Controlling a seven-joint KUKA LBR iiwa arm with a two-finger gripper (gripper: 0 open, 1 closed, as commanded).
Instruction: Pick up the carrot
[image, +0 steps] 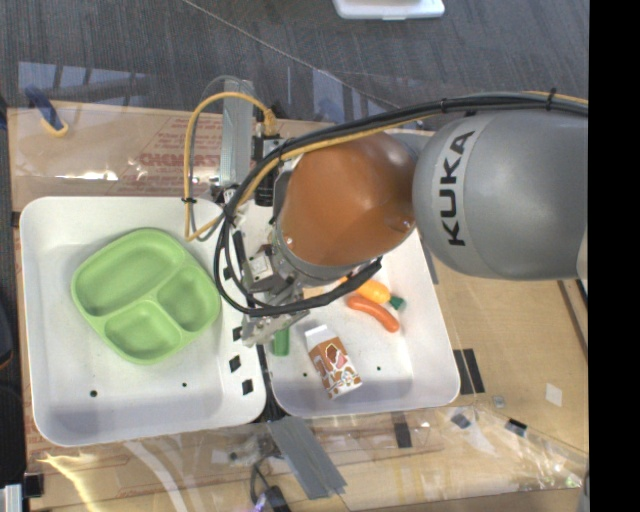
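The carrot (372, 307), a smooth orange tapered piece with a green end, is located in the right bin (432, 350), just beside the arm's wrist. The state of the claw (268, 328) cannot be determined. A slip is judged likely, as the carrot is rounded and glossy. The nearby small printed carton (334, 365) may be struck instead.

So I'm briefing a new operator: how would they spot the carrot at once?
Look in the right-hand white bin, just below the arm's big orange wrist band. The carrot lies near the bin's middle, right of the small brown-and-white carton. It is the one long orange thing there, with a green tip.
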